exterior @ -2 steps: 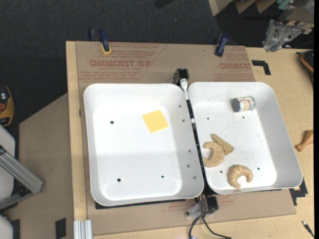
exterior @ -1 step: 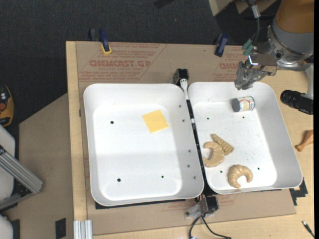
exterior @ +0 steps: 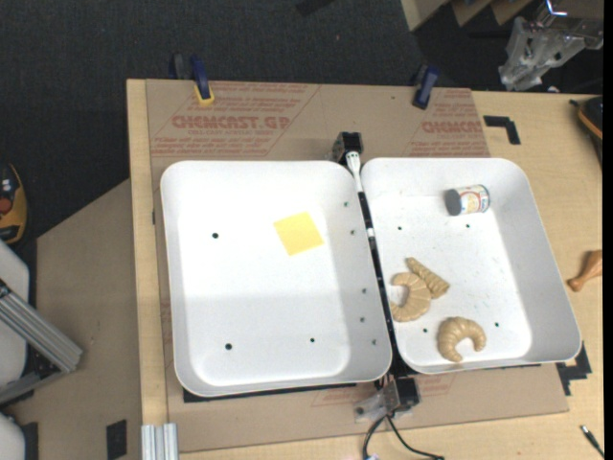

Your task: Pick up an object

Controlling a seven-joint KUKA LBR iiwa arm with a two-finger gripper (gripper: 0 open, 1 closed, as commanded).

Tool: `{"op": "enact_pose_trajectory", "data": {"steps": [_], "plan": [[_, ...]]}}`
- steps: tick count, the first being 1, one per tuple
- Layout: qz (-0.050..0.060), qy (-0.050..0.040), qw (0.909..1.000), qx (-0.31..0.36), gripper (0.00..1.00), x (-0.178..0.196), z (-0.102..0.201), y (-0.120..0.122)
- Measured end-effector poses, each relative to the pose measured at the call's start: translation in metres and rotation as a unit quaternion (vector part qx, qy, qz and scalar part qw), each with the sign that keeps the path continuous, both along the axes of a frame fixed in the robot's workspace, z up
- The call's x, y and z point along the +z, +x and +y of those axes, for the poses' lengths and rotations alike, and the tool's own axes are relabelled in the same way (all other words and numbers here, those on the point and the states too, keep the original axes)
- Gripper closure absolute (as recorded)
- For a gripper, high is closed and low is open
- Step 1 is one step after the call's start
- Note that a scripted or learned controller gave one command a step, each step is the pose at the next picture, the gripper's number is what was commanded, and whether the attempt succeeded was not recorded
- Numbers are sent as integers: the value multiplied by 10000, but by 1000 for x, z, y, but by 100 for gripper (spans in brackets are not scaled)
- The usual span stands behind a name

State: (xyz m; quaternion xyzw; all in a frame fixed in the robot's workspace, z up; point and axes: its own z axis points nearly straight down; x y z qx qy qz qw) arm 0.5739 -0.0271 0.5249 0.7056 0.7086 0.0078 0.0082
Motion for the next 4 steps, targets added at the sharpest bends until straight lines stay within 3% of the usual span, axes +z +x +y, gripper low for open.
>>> {"op": "enact_pose_trajectory", "data": {"steps": [1, 2, 3, 4], "plan": [[203, 7, 9998, 12, 100, -207, 81, 20], [0, 21, 10000, -1, 100, 22, 98, -4], [168, -1, 9999, 19, 100, -71, 174, -43], [204, -21, 9998, 9, 100, -244, 235, -56]]}}
